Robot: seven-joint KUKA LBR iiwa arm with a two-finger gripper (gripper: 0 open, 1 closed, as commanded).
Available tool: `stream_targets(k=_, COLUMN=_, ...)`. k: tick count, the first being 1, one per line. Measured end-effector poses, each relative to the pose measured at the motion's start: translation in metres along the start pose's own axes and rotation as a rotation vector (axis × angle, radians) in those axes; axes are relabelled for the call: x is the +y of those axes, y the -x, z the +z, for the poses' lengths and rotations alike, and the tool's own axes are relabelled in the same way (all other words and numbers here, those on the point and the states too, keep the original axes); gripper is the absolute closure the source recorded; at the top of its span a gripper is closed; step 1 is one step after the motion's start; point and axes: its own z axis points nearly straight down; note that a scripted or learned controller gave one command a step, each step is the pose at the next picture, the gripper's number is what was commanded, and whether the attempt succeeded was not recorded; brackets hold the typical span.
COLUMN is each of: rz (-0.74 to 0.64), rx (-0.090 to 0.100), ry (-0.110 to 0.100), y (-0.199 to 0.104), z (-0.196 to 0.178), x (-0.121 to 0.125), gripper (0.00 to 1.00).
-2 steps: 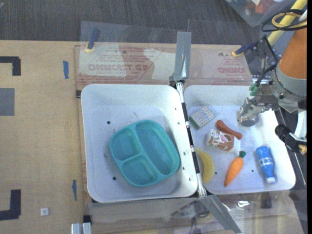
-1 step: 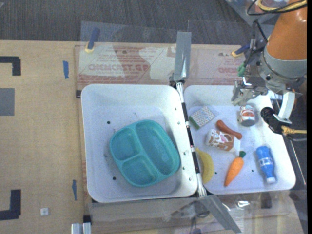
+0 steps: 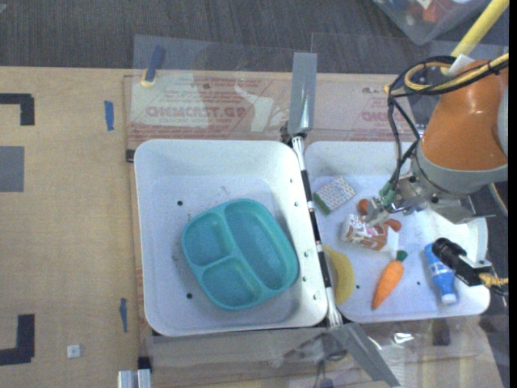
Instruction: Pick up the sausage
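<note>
sausage | small, reddish | right bin | seemingly partly hidden

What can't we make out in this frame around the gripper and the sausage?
- gripper, camera view: fingers too small and cluttered to read.
- sausage: red bits partly covered by the gripper and a snack packet; outline unclear.
- Blue bottle: a black part of the arm overlaps its top.
- Arm: cut off by the right edge.

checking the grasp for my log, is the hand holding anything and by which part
Cannot be told. The hand sits low over the right bin beside the sausage and a small packet, but no object shows within it.
</note>
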Motion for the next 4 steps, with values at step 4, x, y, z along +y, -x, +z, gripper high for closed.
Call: stream_targets(k=4, rz=0.008, rx=-0.004, ry=0.006, y=-0.003, z=-0.083, x=0.064, gripper=1.0)
